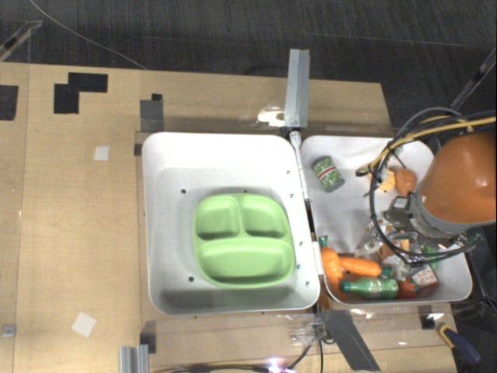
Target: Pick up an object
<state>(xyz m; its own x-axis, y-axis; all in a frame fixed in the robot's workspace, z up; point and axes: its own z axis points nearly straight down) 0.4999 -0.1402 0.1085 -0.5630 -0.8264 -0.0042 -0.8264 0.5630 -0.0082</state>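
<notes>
Pale wooden bench (70, 231) under dark carpet at the top, bearing two shallow white bins side by side, with black squares of tape at the far left and small white patches on the wood. Left bin (167, 169) holding a green tray (242, 239) with three compartments, lying flat near the bin's middle, well apart from everything else. Grey metal post (297, 88) standing at the back where the two bins meet. Right bin (349, 150) crowded along its near edge: an orange carrot (349, 266) lying across the near left corner, a green bottle (373, 288) just in front of it and touching or nearly touching it, a small red and white item (423, 277) beside the bottle's right end, too small to name. Green can (328, 172) lying on its side toward the back left of the same bin, apart from the rest. Small orange-brown object (404, 180) near the back, partly behind black cables. Arm (462, 181) reaching in from the right, its orange band large over the right bin, black cables looping around the wrist. Gripper (400, 243) down low among the cables, just above the carrot and bottle cluster; cannot tell whether open or closed, nor whether anything sits in it.
</notes>
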